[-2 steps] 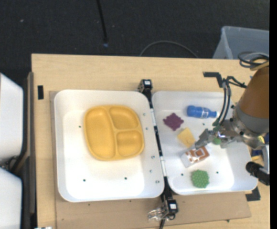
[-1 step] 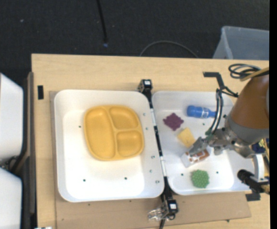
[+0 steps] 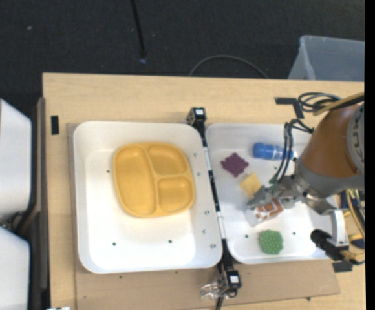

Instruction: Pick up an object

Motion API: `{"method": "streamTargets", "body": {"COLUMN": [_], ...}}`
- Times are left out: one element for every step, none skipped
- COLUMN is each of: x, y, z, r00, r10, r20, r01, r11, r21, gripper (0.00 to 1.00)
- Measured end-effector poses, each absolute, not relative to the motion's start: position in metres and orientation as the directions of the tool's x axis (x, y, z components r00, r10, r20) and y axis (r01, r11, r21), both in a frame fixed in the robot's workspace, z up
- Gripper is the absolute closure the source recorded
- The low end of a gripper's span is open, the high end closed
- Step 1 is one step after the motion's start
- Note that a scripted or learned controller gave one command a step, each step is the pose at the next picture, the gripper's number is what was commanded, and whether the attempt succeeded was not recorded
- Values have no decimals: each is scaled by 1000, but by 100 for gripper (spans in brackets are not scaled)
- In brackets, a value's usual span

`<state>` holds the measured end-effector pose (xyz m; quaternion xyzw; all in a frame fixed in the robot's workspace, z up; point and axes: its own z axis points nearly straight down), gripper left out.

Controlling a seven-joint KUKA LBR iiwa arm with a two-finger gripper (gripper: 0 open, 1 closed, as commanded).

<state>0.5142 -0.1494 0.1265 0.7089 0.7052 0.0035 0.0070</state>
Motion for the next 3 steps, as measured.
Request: {"method": "streamTargets", "body": {"x": [518, 528, 531], "y": [-153, -155, -158], "z": [141, 202, 246], "r00": [12, -4, -4], "r10": [1000, 1000, 1000], "r20": [-13, -2, -2], "r01": [999, 1000, 1000], "r11": [-11, 4, 4], "r21": [33, 7, 7], "gripper": [100, 100, 100]}}
